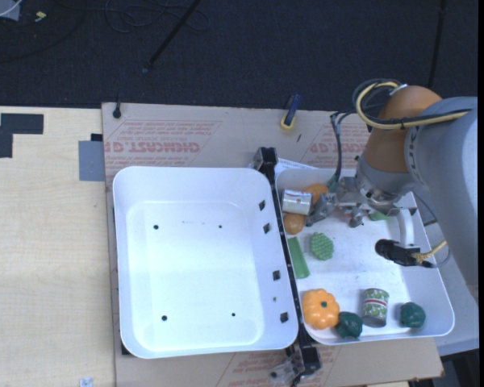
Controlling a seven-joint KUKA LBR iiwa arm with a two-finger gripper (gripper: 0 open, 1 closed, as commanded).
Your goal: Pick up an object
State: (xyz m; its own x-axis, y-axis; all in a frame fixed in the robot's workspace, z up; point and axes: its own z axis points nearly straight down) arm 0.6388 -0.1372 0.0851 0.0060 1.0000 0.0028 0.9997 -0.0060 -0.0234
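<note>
The hand sits low in the right bin beside the can, grip unclear; it should centre over the can before pinching

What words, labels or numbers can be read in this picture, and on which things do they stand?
Red printed text on the cardboard sheet behind the bins: upside down and mirrored, too blurred to read.
More red print on the cardboard's front edge: too blurred to read.
Label on the small can: too small to read.
</note>
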